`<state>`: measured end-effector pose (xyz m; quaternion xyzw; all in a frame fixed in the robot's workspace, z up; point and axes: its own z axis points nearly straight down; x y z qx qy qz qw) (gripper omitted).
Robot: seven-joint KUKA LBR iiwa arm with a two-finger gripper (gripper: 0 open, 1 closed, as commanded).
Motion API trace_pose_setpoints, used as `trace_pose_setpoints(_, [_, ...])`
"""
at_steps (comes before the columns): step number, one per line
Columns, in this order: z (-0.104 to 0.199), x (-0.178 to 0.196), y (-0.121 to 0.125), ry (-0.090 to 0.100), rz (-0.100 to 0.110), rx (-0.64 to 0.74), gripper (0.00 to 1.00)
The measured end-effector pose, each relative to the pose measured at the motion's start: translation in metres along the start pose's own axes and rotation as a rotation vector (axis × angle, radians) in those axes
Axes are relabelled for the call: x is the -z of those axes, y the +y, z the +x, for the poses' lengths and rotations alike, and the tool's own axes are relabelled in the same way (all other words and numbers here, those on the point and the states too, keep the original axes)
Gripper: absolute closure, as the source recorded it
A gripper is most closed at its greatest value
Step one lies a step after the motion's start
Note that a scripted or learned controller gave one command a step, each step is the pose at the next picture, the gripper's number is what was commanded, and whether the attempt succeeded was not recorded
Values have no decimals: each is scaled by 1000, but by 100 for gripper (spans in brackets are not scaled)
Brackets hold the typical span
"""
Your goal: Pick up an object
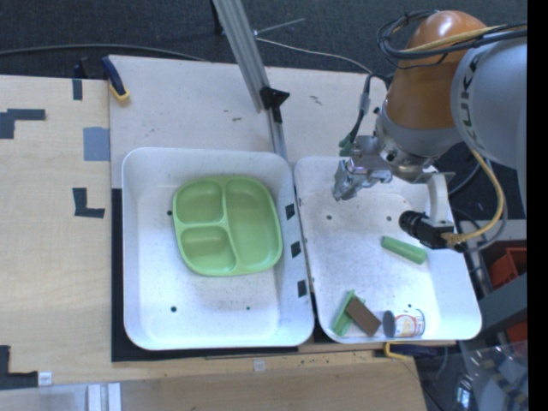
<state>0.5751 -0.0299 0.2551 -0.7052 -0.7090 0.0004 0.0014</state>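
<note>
The bench (51,229) is carrying two shallow white bins side by side, with a slanted metal pole (244,45) crossing its far side. The grey arm (454,84), with its orange band, is reaching in from the right and hanging over the far part of the right bin (454,302). The left bin (137,255) is holding a green divided plate (228,225), which is lying flat near its middle. The claw (347,185) is hovering over the far left corner of the right bin; nothing is showing between its tips, and whether they are apart or together I cannot tell. A green stick (403,249) is lying toward the right side of that bin, well apart from the claw. Along the near edge a green block (343,313) and a brown block (363,318) are lying touching, and a small can (404,324) is lying on its side just right of them.
</note>
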Motion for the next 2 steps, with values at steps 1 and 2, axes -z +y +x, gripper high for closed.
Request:
trace_pose_setpoints(1, [48,1,-17,0,0,1,100])
trace_pose_setpoints(2, [97,-21,-38,-1,3,0,100])
